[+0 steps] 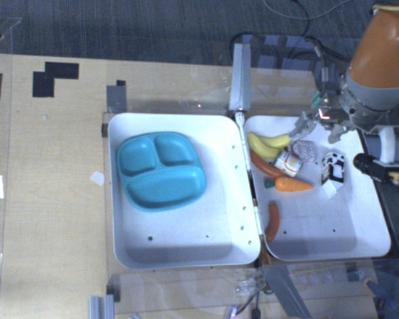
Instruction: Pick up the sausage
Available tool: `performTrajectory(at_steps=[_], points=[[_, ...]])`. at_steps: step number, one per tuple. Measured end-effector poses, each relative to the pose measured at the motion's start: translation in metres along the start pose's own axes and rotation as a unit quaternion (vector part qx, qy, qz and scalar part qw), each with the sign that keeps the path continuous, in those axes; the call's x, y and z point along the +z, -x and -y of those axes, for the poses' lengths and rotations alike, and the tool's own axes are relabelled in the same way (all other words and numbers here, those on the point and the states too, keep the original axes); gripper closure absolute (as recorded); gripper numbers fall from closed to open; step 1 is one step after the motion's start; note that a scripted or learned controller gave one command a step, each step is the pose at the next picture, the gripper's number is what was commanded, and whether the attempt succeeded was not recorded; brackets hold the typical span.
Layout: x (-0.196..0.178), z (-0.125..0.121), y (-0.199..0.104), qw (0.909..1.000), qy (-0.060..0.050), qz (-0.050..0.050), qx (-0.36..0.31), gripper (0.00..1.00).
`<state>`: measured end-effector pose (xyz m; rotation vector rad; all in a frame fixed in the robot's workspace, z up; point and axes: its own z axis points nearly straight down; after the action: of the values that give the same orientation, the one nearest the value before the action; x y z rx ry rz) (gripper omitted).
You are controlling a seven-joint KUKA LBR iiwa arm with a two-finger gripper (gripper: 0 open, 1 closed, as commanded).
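1. I am watching the grey two-finger gripper (317,126) hanging over the right white bin (359,234), fingers spread apart, gripping nothing.
2. The reddish-brown sausage (272,220) is lying near that bin's left wall, well apart from the gripper.
3. A yellow banana (267,143), an orange carrot (293,185) and a small can (288,163) are crowding between them.
4. A blue divided plastic tray (161,169) is sitting in the left white bin (186,244).

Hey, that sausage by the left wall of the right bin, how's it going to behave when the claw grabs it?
The sausage looks smooth and round-bodied, so it may roll or slip between narrow fingers. It lies against the right bin's left wall, so one finger may have little room. It looks like a toy, probably light and fairly stiff.
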<state>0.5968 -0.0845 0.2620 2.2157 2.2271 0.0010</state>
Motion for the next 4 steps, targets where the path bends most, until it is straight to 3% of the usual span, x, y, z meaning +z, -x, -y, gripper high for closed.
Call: performTrajectory(at_steps=[1, 2, 3, 4], points=[[0.170, 0.026, 0.018, 0.9982, 0.002, 0.000, 0.060, 0.00], [0.168, 0.109, 0.034, 0.9999, 0.002, 0.000, -0.010, 0.00], [-0.006, 0.056, 0.005, 0.9990, 0.003, 0.001, 0.044, 0.00], [0.078, -0.026, -0.022, 0.9940, 0.001, 0.000, 0.109, 0.00]])
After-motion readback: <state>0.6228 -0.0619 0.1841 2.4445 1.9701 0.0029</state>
